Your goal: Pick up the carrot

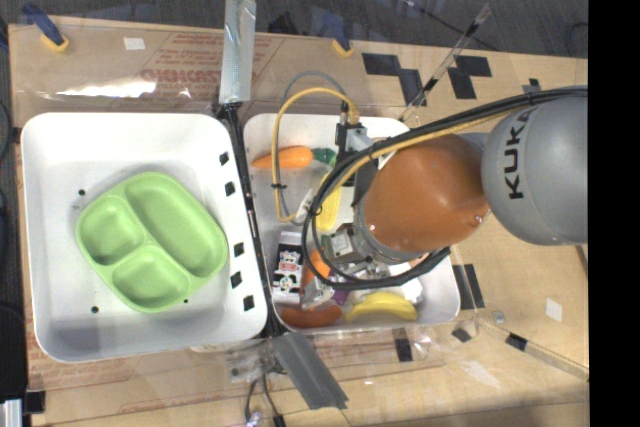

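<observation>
An orange carrot (pixel 283 157) with a green top lies near the far left corner of the right bin (pixel 262 130). The arm's orange band and wrist hang over the middle of that bin, well in front of the carrot. My gripper (pixel 322 267) reaches down toward the bin's near left part, among small items there. The wrist and cables hide its fingers.
A green divided plate (pixel 150 240) rests in the left bin (pixel 60 140). In the right bin lie a yellow banana (pixel 382 308), a dark red-brown item (pixel 312 316), a small black and white packet (pixel 288 270) and a yellow piece (pixel 330 208). Cables loop above the carrot.
</observation>
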Controlling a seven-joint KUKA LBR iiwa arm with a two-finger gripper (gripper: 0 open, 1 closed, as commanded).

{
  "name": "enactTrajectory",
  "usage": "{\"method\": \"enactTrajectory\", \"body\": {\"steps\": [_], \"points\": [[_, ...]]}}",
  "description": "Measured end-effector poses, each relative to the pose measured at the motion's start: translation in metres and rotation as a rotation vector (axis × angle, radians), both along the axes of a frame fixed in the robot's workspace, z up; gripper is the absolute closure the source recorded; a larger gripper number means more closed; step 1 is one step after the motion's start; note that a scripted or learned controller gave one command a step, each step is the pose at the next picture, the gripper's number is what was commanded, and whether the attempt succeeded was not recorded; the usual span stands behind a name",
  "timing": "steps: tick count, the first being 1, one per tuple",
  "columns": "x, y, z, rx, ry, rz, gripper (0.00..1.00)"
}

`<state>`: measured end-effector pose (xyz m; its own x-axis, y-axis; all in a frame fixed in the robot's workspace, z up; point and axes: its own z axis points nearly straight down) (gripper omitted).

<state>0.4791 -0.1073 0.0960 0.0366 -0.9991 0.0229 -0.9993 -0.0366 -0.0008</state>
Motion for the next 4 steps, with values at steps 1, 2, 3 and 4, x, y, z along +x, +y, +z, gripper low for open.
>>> {"method": "enactTrajectory", "body": {"steps": [1,2,3,4], "points": [[-0.0011,-0.0021,-0.0006,0.004,0.003,-0.060,0.00],[-0.0026,-0.0033,-0.0012,0.001,0.009,-0.214,0.00],[-0.0027,-0.0026,-0.0012,0.000,0.009,-0.208,0.00],[-0.0009,0.0003,-0.0008,0.002,0.001,-0.047,0.00]]}}
